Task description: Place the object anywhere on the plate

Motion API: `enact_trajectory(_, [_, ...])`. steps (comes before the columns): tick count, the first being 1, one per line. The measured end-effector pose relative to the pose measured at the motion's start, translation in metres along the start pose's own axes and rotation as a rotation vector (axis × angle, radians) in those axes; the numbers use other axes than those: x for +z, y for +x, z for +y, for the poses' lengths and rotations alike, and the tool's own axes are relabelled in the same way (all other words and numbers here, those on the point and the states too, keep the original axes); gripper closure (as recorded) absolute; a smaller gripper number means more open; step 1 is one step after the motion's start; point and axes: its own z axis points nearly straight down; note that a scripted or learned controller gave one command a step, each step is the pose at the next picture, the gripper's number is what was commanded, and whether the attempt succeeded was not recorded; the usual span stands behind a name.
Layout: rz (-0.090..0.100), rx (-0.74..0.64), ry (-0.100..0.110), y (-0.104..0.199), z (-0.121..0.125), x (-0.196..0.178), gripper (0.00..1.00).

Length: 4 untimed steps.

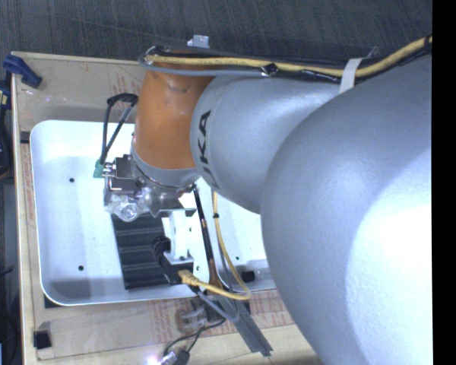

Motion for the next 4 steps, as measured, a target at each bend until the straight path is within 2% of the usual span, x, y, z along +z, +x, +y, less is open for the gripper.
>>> enact_trajectory(1, [0.0, 0.134, 0.001, -0.058, -0.017, 0.007, 1.0])
enact_trajectory(2, [0.002, 0.043, -0.001, -0.029, 0.024, -0.024, 1.0])
enact_trajectory(3, [0.001, 0.304, -0.001, 0.051, 0.086, 0.031, 1.0])
enact_trajectory(4, [0.004, 0.428, -0.003, -0.023, 0.155, -0.007, 1.0])
